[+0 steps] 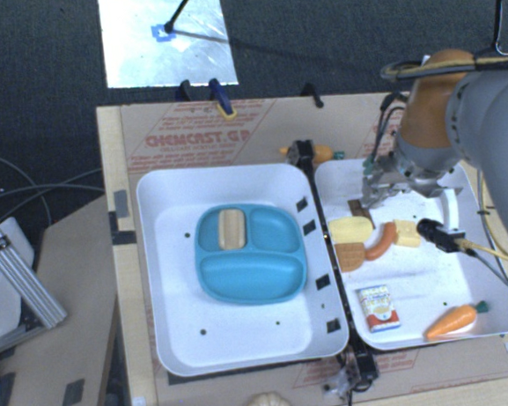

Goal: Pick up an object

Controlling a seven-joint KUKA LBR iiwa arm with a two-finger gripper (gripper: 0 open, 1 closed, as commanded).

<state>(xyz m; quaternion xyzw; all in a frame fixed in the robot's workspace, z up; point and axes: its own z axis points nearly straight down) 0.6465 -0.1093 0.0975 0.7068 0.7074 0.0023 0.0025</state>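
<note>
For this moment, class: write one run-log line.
arm: over right white bin | gripper: low at bin's far-left corner | orange toy carrot: near edge | blue divided plate: left bin, holds tan bread piece

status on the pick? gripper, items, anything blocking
Gripper low over right bin's far left corner, nothing seen held. Sausage, carrot, small box lying loose. Blue plate in left bin, apart.

Robotics lab, white bins (168, 276) on a cardboard-topped bench (195, 132), loose cables (23, 187), aluminium framing (12, 263)
</note>
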